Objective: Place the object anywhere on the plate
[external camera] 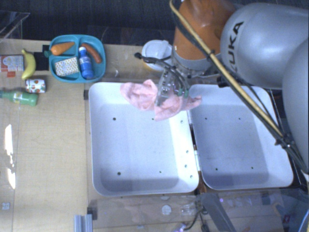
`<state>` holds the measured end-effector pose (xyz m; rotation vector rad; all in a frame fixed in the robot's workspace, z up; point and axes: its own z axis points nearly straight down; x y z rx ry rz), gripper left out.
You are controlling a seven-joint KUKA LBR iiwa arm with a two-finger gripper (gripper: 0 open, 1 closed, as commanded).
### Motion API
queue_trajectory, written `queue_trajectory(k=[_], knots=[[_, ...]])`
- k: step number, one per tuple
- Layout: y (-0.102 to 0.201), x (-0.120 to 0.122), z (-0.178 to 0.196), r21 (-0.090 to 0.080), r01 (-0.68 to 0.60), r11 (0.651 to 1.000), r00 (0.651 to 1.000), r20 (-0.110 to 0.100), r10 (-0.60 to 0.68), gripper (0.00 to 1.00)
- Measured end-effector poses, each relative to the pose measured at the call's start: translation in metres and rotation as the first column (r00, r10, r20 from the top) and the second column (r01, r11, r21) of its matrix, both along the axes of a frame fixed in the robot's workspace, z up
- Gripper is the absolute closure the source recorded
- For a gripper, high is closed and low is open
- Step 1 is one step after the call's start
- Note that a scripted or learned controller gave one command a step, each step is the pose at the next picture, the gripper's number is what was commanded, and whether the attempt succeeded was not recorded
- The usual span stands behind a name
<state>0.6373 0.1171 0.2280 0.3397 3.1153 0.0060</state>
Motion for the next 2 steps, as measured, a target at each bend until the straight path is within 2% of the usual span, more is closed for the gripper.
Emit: queue_trajectory(k=[1,2], knots=[[0.0059,0.0133,-0.002,-0.002,-0.215,0.977,0.977,0.0,0.215,1.0],[0.006,0.0134,-0.0018,-0.002,-0.215,0.977,0.977,0.0,0.215,0.0]])
